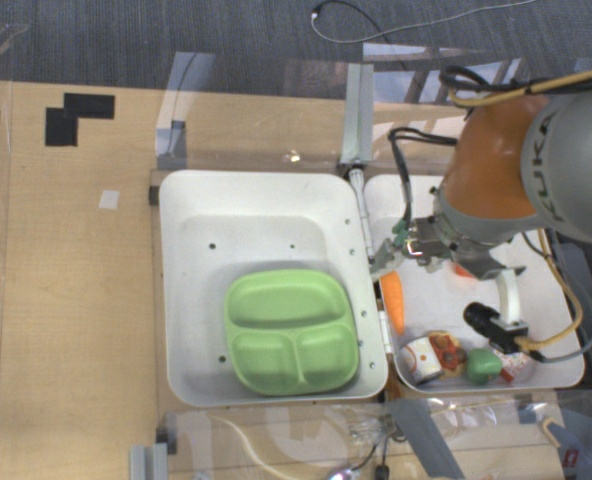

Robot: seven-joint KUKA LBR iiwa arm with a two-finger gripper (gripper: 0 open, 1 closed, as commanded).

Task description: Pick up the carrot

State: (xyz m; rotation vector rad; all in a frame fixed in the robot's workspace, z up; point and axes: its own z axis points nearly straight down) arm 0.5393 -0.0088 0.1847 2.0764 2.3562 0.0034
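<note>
Carrot lying by right bin's left wall, just below hand; hand's grip state impossible to tell.

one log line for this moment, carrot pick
stage: approach | carrot: lying in right bin by left wall, not held | arm: above right bin | green plate: in left bin

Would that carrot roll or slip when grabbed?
The carrot looks smooth and tapered, so it may slip toward its thin end. Being round, it could roll, though the right bin wall beside it probably checks that. It looks stiff.
</note>
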